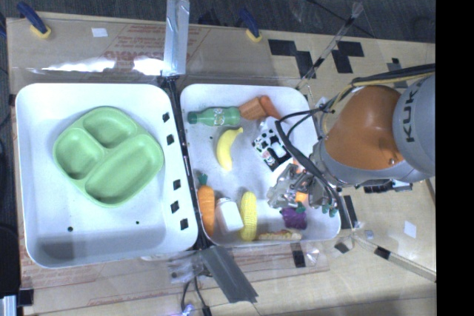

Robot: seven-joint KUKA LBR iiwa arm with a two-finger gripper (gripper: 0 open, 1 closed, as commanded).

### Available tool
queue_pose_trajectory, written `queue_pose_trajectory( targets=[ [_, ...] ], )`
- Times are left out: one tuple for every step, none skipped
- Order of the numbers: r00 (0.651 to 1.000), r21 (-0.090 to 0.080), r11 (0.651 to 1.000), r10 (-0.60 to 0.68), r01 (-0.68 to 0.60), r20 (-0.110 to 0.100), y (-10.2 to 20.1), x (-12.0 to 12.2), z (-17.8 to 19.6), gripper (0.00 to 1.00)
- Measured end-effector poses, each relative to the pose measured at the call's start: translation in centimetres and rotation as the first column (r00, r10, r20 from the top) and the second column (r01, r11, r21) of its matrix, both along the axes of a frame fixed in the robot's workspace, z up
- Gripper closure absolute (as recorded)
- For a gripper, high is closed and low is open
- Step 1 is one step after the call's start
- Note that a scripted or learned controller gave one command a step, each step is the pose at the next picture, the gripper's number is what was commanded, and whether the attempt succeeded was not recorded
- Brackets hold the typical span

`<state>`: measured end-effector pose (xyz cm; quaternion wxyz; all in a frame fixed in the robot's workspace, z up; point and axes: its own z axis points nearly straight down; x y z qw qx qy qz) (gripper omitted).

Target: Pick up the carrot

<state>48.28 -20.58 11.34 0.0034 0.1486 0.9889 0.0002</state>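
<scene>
The carrot (206,208) lies in the right bin (244,96), against the wall that bin shares with the left bin (33,159), in the near corner, its green top pointing away from the front edge. Just beside the carrot, on the side away from the shared wall, sits a small white block (229,217), and next to that an upright yellow corn cob (249,215). Further from the carrot, toward the back of the right bin, lie a yellow banana (227,146), a green bottle (215,116) and an orange-brown piece (259,108). The jaws (296,191) hang over the far side of the right bin, well apart from the carrot, just above a purple grape bunch (294,217); whether they are open or closed cannot be told amid the cables and fittings. The left bin holds a green divided plate (109,155). Both bins rest on the counter (400,226).
</scene>
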Motion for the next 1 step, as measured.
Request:
queue_pose_trajectory(
  targets=[
    [1.000, 0.000, 1.000, 0.001, -0.001, -0.001, 0.02, -0.01, -0.03, 0.00]
  ],
)
